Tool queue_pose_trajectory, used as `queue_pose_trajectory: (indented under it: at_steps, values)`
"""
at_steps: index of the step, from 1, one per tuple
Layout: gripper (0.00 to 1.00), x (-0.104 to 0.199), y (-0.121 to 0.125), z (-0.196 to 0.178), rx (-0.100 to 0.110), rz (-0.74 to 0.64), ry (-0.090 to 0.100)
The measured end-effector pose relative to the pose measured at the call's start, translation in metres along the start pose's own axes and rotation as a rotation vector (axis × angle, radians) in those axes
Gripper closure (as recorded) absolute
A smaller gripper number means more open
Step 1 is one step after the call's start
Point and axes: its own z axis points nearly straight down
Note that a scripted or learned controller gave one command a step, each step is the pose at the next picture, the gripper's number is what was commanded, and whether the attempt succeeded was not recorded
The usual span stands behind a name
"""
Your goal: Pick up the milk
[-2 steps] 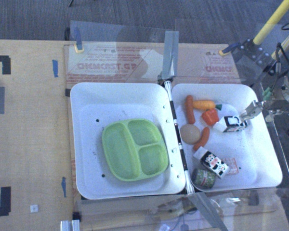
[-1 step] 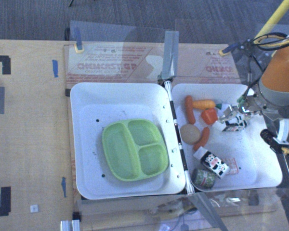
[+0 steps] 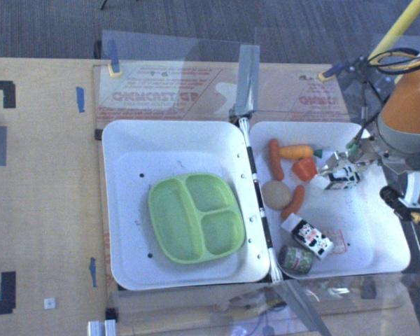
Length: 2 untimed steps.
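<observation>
Two white cartons with black cow patches lie in the right bin [image 3: 378,247]. One milk carton [image 3: 311,237] rests tilted near the bin's front left, beside a dark green can [image 3: 295,260]. A smaller milk carton [image 3: 342,178] sits right under my gripper [image 3: 344,165], which hangs over the middle of the bin at the end of the grey arm with its orange band [image 3: 408,103]. The gripper's metal tip touches or nearly touches this smaller carton.
Also in the right bin are an orange carrot [image 3: 296,151], a red sausage [image 3: 275,159], a red piece [image 3: 304,169], a beige round item [image 3: 276,194] and an orange piece [image 3: 295,200]. The left bin [image 3: 126,152] holds a green divided plate [image 3: 197,218].
</observation>
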Motion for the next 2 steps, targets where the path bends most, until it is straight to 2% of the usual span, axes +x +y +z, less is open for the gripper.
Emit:
queue_pose_trajectory:
  at_steps: [1, 2]
  values:
    - [1.0, 0.0087, 0.009, -0.0147, -0.017, -0.011, 0.008]
    - [0.0, 0.0092, 0.008, -0.0129, -0.013, -0.011, 0.01]
